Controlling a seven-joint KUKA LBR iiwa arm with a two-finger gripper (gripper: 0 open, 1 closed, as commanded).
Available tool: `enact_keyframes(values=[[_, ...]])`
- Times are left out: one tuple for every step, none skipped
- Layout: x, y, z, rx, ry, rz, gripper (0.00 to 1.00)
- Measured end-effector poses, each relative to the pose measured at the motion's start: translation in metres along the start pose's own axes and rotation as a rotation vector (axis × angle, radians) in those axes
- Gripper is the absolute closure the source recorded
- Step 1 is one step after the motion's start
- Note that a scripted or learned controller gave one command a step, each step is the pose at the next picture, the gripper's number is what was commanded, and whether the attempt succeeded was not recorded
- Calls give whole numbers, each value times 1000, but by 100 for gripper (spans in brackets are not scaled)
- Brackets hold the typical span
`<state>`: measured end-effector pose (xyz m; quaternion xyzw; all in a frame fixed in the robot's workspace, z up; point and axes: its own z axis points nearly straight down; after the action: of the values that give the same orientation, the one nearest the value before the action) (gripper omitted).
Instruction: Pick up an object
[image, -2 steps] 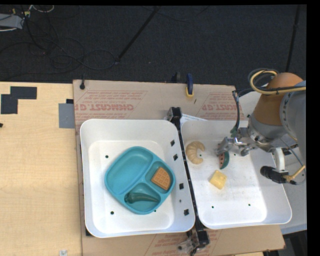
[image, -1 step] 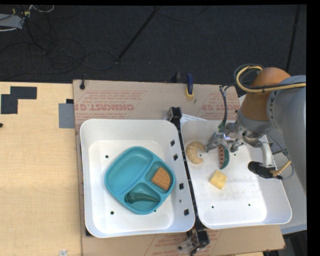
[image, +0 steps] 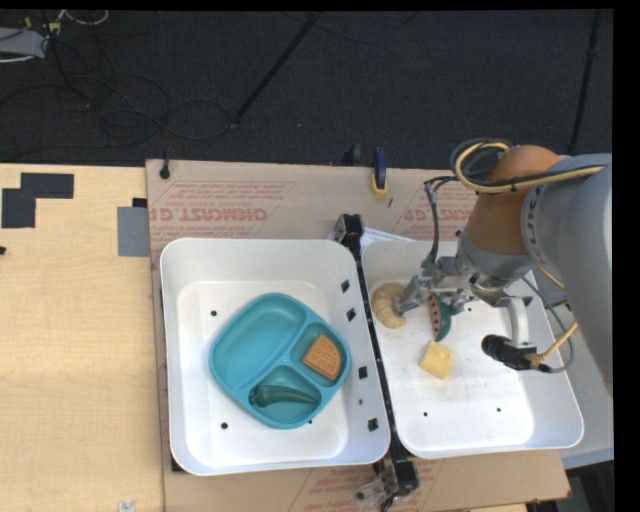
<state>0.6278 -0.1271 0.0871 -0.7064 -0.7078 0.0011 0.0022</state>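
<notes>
Arm: grey KUKA arm (image: 560, 220) with orange band, entering from 3 o'clock, wrist bent down over the right bin (image: 540, 425).
Tool: tool (image: 432, 295) low in the upper-left part of the right bin; whether it is open or closed cannot be told, and nothing can be seen gripped.
Nearest candidate: tan round object (image: 389, 304), against the right bin's left wall, just beside the tool at its 9 o'clock; roughly round, no clear long axis.
Second candidate: yellow block (image: 436, 360), at the tool's 6 o'clock, near but apart; squarish, sitting cornerwise, no marked long axis.
Third candidate: dark slender piece (image: 438, 318), directly under the tool, long axis running roughly 12 to 6 o'clock; identity unclear.
Left bin (image: 190, 400): holds a teal divided plate (image: 250, 345) with an orange waffle-like biscuit (image: 322, 356) in one compartment; well apart from the tool, toward 8 o'clock.
Judgement: the tan round object looks the likeliest target; a short shift toward 9 o'clock would centre on it.
</notes>
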Motion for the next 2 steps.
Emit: enact_keyframes(values=[[-22,17,-1,-5,-2,2,0],[-18,-33,0,3,0,2,0]])
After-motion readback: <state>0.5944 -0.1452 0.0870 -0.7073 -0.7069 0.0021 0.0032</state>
